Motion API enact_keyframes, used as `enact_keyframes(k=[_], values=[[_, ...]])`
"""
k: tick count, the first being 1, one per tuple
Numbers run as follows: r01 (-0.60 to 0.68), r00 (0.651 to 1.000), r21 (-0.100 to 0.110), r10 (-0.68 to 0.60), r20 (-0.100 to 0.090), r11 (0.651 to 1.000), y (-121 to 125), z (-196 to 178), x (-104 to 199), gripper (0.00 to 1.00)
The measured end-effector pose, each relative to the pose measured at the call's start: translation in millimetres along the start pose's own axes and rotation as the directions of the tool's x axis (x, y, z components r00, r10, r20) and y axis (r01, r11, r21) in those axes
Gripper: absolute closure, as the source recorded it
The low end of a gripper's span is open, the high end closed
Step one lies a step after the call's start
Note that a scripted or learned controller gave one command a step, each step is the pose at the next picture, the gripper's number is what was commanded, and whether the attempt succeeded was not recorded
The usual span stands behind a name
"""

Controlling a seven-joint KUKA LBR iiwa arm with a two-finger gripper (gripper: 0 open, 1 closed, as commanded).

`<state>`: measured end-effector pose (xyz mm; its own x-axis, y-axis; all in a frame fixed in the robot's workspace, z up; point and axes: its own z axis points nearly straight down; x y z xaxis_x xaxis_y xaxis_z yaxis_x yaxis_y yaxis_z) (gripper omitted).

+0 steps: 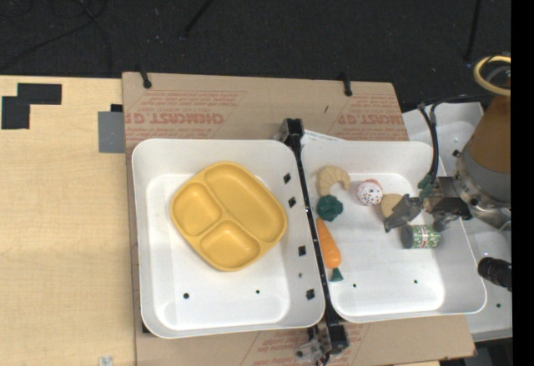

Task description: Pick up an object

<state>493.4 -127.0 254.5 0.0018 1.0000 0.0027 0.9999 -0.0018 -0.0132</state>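
Two bins [158,189]; one yellow plate [229,214]; one carrot [329,246].

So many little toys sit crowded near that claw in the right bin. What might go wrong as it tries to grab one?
1. The gripper sits low among a small green can, a tan piece and a spotted ball, so it may nudge a neighbour rather than catch one.
2. The ball looks round and may roll off if touched.
3. The can lies near the right bin's wall, which may crowd the approach.

Yellow tray [227,214], orange carrot [329,246], white bins [158,189], red-spotted ball [370,193].
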Motion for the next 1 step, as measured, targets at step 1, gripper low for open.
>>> enact_keyframes(k=[1], values=[[0.002,1.000,-0.009,-0.002,0.002,1.000,1.7,-4.4,-0.1,0.00]])
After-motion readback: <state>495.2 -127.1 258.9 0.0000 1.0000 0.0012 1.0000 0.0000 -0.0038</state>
